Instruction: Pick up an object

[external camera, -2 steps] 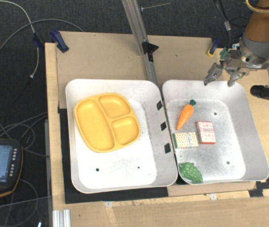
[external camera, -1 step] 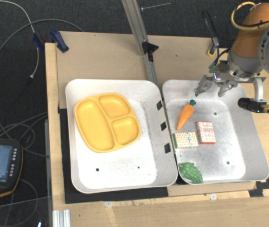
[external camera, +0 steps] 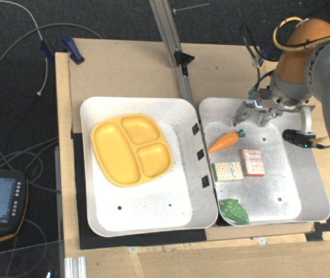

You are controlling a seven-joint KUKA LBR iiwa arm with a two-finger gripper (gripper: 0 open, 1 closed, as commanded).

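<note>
Your claw (external camera: 253, 113) hovers over the right bin's (external camera: 304, 207) far edge, fingers apart, holding nothing. Nearest pick is the carrot (external camera: 223, 142), just below-left. Risk: it's round & near the bins' shared wall, so it may roll or you clip the rim. More room toward the red box (external camera: 252, 162).

Light-brown wooden bench (external camera: 124, 68), frame centre: two shallow white bins side by side, left bin (external camera: 89, 172), right bin (external camera: 304, 178).
</note>
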